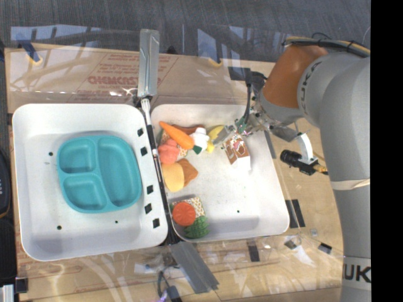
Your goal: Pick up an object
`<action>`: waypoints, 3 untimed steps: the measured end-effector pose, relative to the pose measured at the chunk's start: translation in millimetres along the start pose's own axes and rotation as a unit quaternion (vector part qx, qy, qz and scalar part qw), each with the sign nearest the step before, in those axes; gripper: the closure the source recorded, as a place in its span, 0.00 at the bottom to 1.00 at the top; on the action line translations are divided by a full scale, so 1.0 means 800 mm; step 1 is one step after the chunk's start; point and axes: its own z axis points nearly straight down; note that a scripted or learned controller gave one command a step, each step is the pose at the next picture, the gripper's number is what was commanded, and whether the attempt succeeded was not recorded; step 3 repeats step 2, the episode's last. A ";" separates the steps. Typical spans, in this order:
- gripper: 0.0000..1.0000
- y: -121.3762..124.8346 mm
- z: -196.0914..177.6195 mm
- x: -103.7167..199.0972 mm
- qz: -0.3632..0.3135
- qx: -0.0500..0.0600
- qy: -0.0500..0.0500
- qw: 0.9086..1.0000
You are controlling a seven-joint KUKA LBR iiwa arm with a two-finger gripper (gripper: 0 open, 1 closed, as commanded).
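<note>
The tool [242,128] hung at the right bin's [271,194] one o'clock, just above a small brown packet [237,150]; whether it was released or clenched I could not tell. A descent might have nudged the packet toward the banana [216,132] at nine o'clock. The arm [327,99] reached in bent from three o'clock.

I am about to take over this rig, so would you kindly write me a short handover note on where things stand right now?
Tool: low in the right bin, at its upper right part, just above the small brown-and-white packet; the grip state cannot be read from here.
Things: the carrot, the yellow piece, the pink piece, the orange-yellow piece and the small tray of toy food lie along the bin's left side. The teal divided plate sits in the left bin.
Done: nothing visibly lifted.
Left: grasp and lift one object.
</note>
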 end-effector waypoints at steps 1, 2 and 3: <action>0.00 0.012 0.012 0.000 0.003 0.008 0.011 1.000; 1.00 0.007 0.011 0.004 0.001 0.016 0.015 1.000; 1.00 0.007 0.011 0.004 0.001 0.016 0.015 1.000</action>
